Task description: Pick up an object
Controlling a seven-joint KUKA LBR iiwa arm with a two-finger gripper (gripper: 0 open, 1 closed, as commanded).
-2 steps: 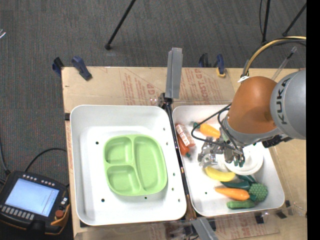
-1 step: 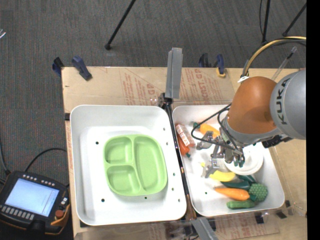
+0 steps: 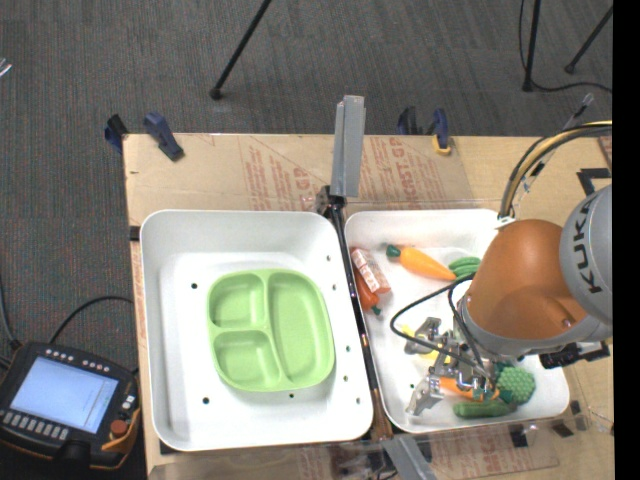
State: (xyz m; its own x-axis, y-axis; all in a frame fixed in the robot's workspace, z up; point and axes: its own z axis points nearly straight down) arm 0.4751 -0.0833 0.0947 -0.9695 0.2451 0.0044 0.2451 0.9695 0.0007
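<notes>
A: Where do you stand?

B: Your gripper (image 3: 440, 378) is low in the right bin (image 3: 400, 230), among the toys beside a green knobbly toy (image 3: 515, 383). Nothing is lifted yet.

A: Fingers?

B: You cannot tell; clutter hides them.

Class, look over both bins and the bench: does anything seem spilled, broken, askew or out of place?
Nothing stands out. The green divided tray lies flat in the left bin, a little askew to its walls. The toy carrot and small orange bottle lie loose in the right bin, where the gripper works.
</notes>
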